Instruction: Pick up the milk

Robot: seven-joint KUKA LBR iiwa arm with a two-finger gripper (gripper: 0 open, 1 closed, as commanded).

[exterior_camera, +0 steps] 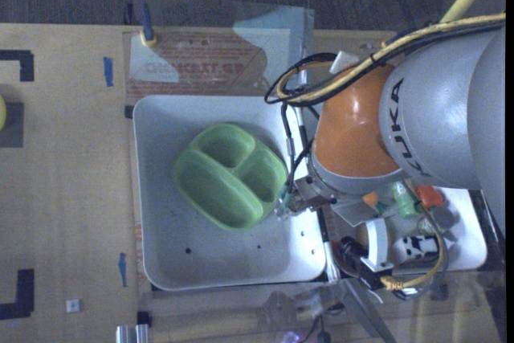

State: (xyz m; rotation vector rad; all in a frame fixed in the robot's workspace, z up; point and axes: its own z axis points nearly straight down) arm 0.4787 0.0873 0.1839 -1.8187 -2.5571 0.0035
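The milk looks like a small white carton with black cow patches. It lies near the front of the right bin, partly hidden by cables and the arm. My gripper hangs below the orange wrist band, over the right side of the left bin. It sits right at the edge of a green divided plate, well to the left of the milk. Nothing shows between its tips.
The green plate fills the middle of the left bin. A green item and an orange item lie in the right bin behind the milk. The arm's bulk covers most of the right bin.
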